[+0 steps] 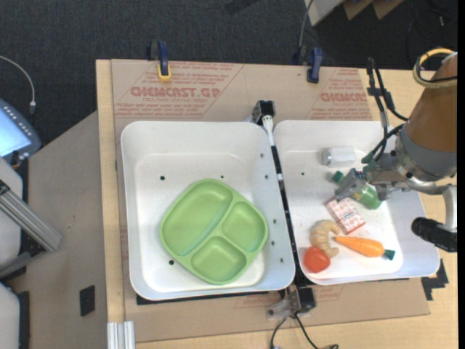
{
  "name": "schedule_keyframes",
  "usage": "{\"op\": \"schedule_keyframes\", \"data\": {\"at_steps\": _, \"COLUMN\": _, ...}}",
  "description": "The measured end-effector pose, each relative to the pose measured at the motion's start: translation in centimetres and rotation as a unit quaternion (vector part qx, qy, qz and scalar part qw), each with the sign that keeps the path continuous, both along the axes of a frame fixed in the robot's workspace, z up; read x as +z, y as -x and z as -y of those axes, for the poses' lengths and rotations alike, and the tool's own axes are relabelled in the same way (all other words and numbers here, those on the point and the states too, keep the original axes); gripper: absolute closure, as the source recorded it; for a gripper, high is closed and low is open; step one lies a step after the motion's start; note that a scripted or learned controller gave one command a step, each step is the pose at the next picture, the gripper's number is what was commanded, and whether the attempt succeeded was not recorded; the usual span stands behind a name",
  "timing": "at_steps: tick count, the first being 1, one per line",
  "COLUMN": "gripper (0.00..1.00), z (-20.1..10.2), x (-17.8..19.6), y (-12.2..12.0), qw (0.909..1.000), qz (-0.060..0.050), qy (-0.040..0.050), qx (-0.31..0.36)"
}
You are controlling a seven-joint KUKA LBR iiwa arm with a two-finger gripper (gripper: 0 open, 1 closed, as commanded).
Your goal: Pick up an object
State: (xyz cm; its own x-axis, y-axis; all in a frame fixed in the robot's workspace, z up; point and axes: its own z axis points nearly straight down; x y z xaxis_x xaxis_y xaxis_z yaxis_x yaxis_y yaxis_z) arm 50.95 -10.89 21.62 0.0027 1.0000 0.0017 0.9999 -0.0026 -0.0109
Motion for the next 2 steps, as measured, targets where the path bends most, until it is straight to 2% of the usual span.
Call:
{"op": "schedule_keyframes", "data": {"at_steps": 1, "gripper": 0.0, "z": 0.0, "x": 0.5, "y": -0.3, "qw": 1.0, "qz": 0.006, "qy": 0.0008, "qx": 0.001}}
{"op": "schedule_keyframes", "data": {"at_steps": 2, "gripper": 0.0, "z": -0.3, "x": -4.2, "y": -0.9, "qw": 1.0, "qz": 0.002, "qy": -0.0002, "qx": 0.001}}
